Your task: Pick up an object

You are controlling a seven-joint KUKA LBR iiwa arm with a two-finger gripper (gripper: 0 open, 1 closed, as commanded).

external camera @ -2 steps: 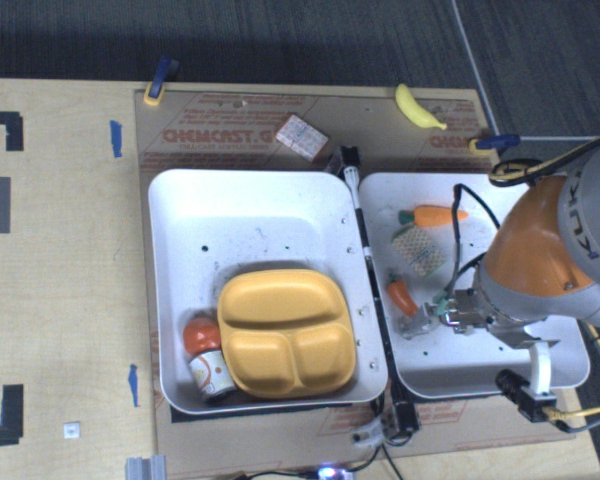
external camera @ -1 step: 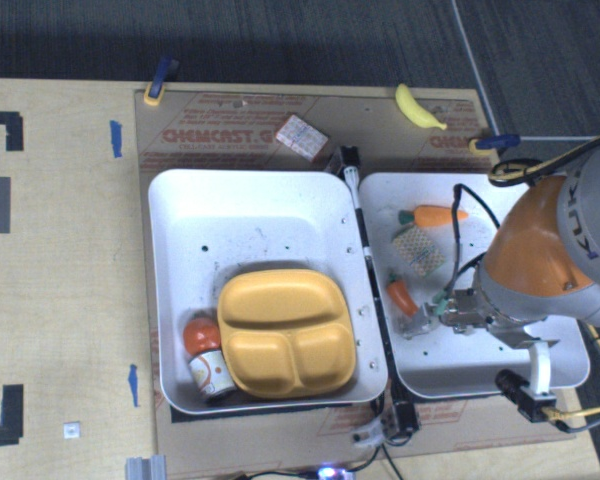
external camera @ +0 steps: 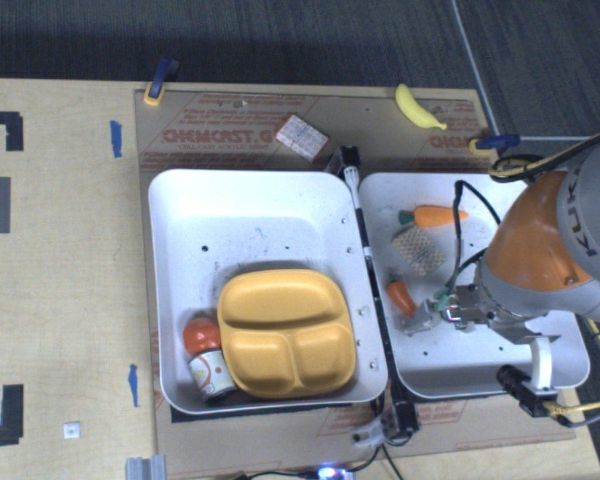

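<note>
You are looking down at two shallow white plastic bins set side by side on a brown cardboard sheet [external camera: 230, 133] printed with red lettering. The left bin [external camera: 180, 218] holds a large yellow plastic tray with three compartments [external camera: 285, 330], lying flat toward the near half. Tucked against the tray's left edge you see a small white can with orange markings [external camera: 210, 371], lying on its side, and a red-orange rounded object [external camera: 200, 335] touching it just above.

In the right bin [external camera: 480, 373] you find the grey arm with its orange band [external camera: 540, 248] reaching in from the right, its wrist low over the bin floor. The two-finger gripper [external camera: 442, 306] points left, toward the bin's middle. You cannot tell how its fingers stand; they are small and dark against the wrist, and nothing is clearly seen between them. Just left of the gripper lies a small red-orange pepper-like piece [external camera: 400, 295], near the bin's left wall and apart from the gripper tip. Farther back sits an orange toy carrot [external camera: 438, 216] lying sideways, with a grey mesh-textured item [external camera: 420, 250] right in front of it.

Outside the bins, on the cardboard, you see a yellow toy banana [external camera: 418, 108] at the far right and a small pale patterned block [external camera: 301, 136] near the middle.
</note>
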